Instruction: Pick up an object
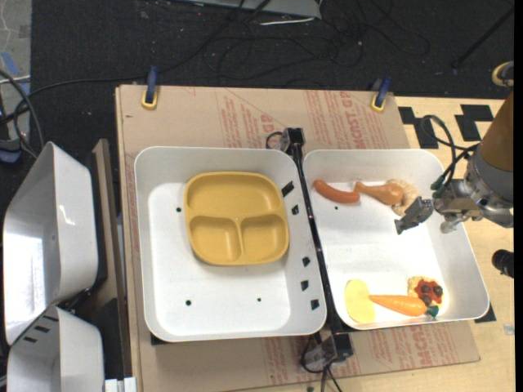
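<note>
- Jaws over the right bin, at about 2 o'clock in it; cannot tell whether apart or together
- Sausage and drumstick at 11 o'clock, just beside the jaws
- Carrot, yellow slice at 6 o'clock
- Yellow plate in the left bin

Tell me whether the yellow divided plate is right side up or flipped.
Right side up: the yellow divided plate in the left bin shows its three recessed compartments facing upward.

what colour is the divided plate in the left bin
Mustard yellow; the three-compartment plastic plate shows best in the camera view.
</note>
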`<state>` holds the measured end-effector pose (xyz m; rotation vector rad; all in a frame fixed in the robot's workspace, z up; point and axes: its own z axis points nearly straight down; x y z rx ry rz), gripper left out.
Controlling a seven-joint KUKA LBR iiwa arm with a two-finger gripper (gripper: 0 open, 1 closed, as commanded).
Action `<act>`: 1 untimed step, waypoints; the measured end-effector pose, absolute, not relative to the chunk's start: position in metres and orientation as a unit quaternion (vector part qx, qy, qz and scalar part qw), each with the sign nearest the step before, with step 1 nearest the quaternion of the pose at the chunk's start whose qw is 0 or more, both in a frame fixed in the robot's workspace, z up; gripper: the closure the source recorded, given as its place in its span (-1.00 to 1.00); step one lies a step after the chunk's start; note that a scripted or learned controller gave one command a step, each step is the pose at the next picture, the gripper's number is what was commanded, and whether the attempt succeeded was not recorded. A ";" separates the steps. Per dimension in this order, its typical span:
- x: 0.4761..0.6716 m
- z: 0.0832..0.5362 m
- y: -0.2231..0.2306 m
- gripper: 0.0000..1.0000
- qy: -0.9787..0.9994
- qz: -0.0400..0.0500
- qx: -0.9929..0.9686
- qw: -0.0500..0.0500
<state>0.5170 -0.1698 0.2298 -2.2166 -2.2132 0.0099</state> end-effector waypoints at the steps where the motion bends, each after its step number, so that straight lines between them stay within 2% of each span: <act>1: 0.519 0.235 -0.170 -1.00 -0.707 0.000 -0.707 0.000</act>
